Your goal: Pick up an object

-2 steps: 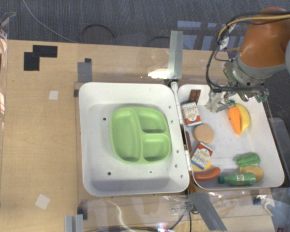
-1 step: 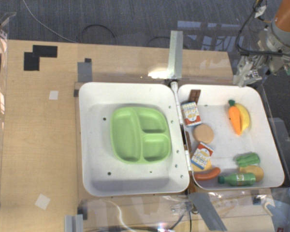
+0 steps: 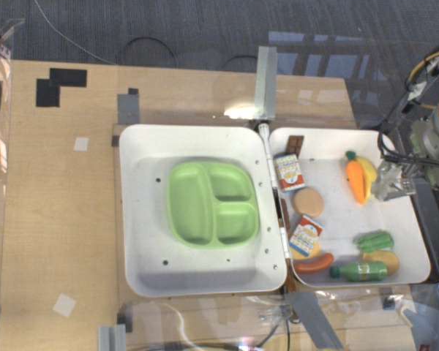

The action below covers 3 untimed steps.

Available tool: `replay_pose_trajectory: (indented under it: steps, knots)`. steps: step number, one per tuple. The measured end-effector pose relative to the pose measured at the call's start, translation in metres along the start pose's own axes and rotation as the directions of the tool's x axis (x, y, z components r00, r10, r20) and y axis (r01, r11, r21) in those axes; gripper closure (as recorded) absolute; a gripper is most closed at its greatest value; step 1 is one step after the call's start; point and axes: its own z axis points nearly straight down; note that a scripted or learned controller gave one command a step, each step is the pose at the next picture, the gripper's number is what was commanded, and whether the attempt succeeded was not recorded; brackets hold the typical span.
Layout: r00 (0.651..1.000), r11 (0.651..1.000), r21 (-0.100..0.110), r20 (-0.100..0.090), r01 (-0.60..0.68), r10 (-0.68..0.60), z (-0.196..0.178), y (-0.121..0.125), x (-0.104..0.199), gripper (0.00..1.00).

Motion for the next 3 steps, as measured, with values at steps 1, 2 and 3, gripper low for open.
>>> replay_pose_trajectory:
  steps: [1, 2, 3]
  knots:
    - [1.0, 1.0, 0.0, 0.003, 0.005, -0.005, -0.001, 0.002, -0.002, 0.0]
    - [1.0, 1.0, -0.008, -0.01, 0.003, -0.003, 0.143, 0.005, -0.018, 0.0]
    - [0.999, 0.999, 0.002, 0.009, 0.036, -0.036, 0.157, -0.002, -0.026, 0.0]
